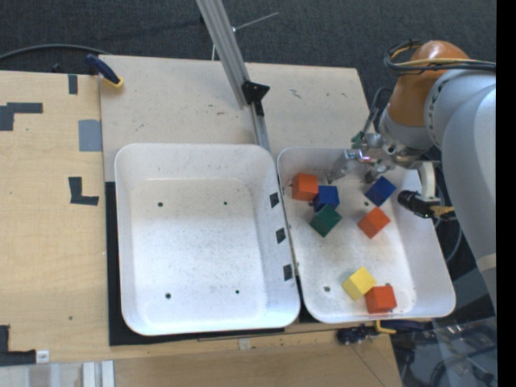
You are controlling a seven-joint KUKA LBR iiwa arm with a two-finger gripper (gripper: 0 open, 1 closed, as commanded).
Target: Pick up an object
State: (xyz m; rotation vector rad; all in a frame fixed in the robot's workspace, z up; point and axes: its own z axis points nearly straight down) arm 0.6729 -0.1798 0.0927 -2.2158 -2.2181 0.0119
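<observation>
The right white bin (pixel 427 274) holds several coloured blocks. An orange block (pixel 305 186), a small blue block (pixel 328 196) and a green block (pixel 326 220) are bunched near its upper left. Another blue block (pixel 380 190) and a red-orange block (pixel 373 222) lie toward the right. A yellow block (pixel 359 282) touches a red-orange block (pixel 380 298) at the front. My gripper (pixel 360 166) hangs over the bin's far edge, between the orange block and the right-hand blue block. It is open and I see nothing between its fingers.
The left white bin (pixel 122 176) sits beside the right one, their rims meeting in the middle. A slanted metal rail (pixel 228 43) runs down to the bins' far junction. A blue-and-yellow tool (pixel 106 69) lies on the bench at the far left.
</observation>
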